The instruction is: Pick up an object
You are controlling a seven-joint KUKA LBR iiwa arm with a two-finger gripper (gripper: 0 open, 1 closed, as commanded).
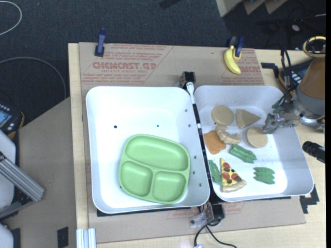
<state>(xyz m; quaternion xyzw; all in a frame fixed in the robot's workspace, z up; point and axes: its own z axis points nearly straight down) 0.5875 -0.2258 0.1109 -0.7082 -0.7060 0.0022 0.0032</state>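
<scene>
In the right bin (289, 177), toy food (230, 173) lies scattered.

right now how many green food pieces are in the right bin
3. One lies mid-bin, one near the front right, and a thin one by the left wall beside the pizza slice. More may hide under other pieces.

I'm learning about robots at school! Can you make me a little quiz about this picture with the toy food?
1. True or false: the green tray sits in the left bin.
2. Which food lies outside both bins? A) pizza slice B) banana C) pea pods
3. Fill in: the robot's claw is over the ____ bin.

Key: 1 true; 2 B; 3 right.
</scene>
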